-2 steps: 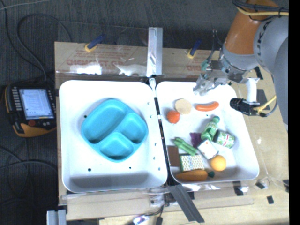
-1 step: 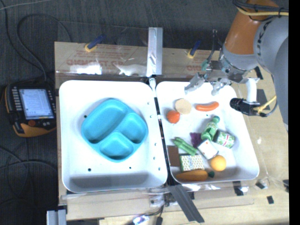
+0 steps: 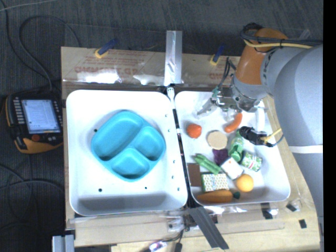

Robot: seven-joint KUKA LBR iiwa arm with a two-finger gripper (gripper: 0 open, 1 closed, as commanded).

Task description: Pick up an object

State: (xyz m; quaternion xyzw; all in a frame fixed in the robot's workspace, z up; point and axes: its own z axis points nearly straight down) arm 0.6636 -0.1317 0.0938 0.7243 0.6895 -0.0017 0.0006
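Two fingers (image 3: 206,108) hang spread and released over the bare upper-left corner of the right bin (image 3: 283,185), grasping nothing; the gripper (image 3: 210,106) sits below the orange band (image 3: 250,67) of the grey arm (image 3: 302,96).

Nearest to them lies a small orange-red ball, perhaps a toy tomato (image 3: 194,130), just below and to the left, close to the divider between the bins. It stands apart from the rest, so I judge it the easiest pick: likely light and stiff, but round and smooth, so it may roll or squirt out unless the fingers close across its middle.

Further out lie a tan disc (image 3: 216,139), an orange carrot-like piece (image 3: 233,123), a purple piece (image 3: 221,155), a green bottle (image 3: 237,149), a green pod (image 3: 208,164), a patterned carton (image 3: 214,182), an orange fruit (image 3: 244,182) and a long orange piece (image 3: 215,196) along the bottom wall. These crowd together, some touching, and would be harder to take cleanly.

Beyond, the left bin (image 3: 79,140) holds a blue divided tray (image 3: 128,143). Both bins rest on the desk (image 3: 131,64), with a teach pendant (image 3: 34,121) on the floor at far left.
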